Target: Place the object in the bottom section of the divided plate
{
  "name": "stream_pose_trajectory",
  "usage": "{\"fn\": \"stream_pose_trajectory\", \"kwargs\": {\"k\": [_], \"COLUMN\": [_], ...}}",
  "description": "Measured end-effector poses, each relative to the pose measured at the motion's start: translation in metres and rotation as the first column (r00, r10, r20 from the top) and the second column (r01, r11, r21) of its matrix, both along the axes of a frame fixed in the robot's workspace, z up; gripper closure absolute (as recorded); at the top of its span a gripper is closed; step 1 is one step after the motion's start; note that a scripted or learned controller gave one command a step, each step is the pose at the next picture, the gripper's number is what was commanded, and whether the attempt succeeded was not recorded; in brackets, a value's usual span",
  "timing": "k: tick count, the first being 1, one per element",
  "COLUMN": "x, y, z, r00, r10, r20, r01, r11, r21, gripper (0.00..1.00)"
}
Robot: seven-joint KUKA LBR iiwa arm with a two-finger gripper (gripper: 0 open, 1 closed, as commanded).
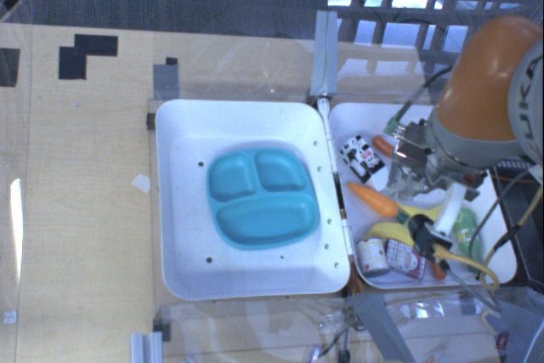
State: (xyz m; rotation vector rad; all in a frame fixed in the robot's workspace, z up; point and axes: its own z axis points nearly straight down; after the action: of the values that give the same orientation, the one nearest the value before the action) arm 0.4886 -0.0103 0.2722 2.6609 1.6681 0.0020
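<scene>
1. I'm looking down on both bins. The divided plate (264, 198), blue, sits in the middle of the left bin (183, 268), and all three of its sections look bare, the wide bottom section included.
2. So nothing is delivered yet, as far as I can judge. The whole placing step is ahead of me.
3. My arm is over the right bin (508, 266), with the gripper (418, 181) low among the clutter there. The wrist hides the tool's tips from me, so I cannot tell how wide it stands or whether it has anything.
4. The candidates all lie in that right bin: a carrot (372, 199) just beside the gripper, a banana (393, 231) below it, a black-and-white toy (361, 157) near the divider, a small can (371, 256) and a red-and-white packet (406, 258) at the near edge.
5. Which one counts as the object, I can't say; the task doesn't name it.
6. Left to do, by my reckoning: secure one item, lift clear, cross the divider, and set it down in the plate's bottom section.
</scene>
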Motion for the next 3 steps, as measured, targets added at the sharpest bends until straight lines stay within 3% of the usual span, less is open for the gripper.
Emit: {"fn": "stream_pose_trajectory", "kwargs": {"k": [1,2,3], "x": [0.070,0.145,0.173], "y": [0.099,0.201,0.242], "z": [0.013,-0.097,-0.179], "r00": [0.996,0.990,0.999], "r10": [0.090,0.141,0.035], "r20": [-0.001,-0.003,0.000], "r01": [-0.090,-0.141,-0.035], "r11": [0.996,0.990,0.999], "r21": [0.000,0.000,0.002], "gripper": [1.00,1.00,1.00]}}
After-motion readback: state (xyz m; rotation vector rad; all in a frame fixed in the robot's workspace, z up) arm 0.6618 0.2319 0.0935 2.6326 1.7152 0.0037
